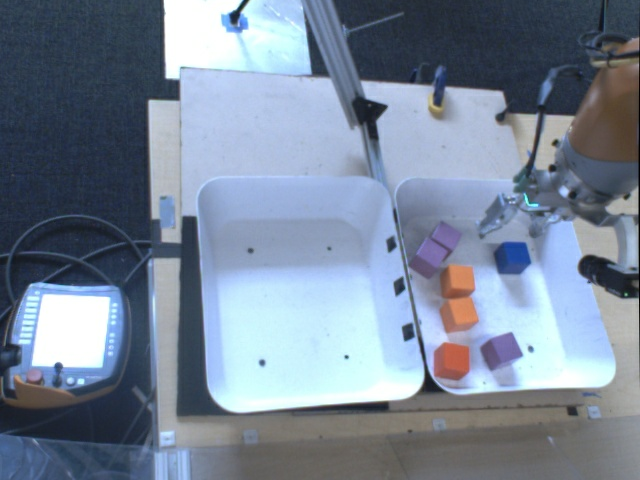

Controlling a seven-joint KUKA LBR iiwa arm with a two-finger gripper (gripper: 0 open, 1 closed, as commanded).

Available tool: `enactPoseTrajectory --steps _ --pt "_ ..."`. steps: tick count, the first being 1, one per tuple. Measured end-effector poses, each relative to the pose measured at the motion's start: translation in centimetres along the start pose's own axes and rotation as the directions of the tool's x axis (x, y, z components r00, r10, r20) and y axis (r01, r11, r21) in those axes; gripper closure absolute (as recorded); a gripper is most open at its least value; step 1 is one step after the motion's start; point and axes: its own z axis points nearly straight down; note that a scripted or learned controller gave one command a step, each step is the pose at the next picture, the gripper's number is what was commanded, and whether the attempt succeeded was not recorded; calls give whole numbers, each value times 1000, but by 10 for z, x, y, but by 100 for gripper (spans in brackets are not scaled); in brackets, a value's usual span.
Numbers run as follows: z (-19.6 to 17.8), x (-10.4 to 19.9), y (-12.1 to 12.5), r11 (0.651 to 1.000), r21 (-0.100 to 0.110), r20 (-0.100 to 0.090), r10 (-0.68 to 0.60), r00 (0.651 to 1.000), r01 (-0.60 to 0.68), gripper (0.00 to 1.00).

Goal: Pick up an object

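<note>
Blocks fill the right bin (600, 368): two purple ones touching near its left wall (436, 249), a blue block (512, 257) further right, two orange blocks (458, 297) stacked in a line down the middle, a darker orange block (452, 360) near the front edge, and another purple block (501, 350) just beside it. None of them is lifted; all sit on the bin floor. The left bin (215, 268) shows a bare white floor with a few dark dots. The gripper (512, 214) hangs over the back part of the right bin, just above the blue block and to the right of the purple pair, and its fingers look spread with nothing between them. The arm's orange band (610, 108) shows at the right. Both bins sit on the table (270, 118), and a teach pendant (65, 343) lies off to the left on dark carpet.
</note>
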Motion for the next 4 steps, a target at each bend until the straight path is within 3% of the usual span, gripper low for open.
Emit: enactPoseTrajectory --steps 1,3,4 --pt "-2 0 1 1000 -4 1 0 1000 0 0" --pt "115 -5 9 1000 -2 0 1 1000 -1 0" --pt "129 -5 9 1000 -3 1 2 1000 -2 0"
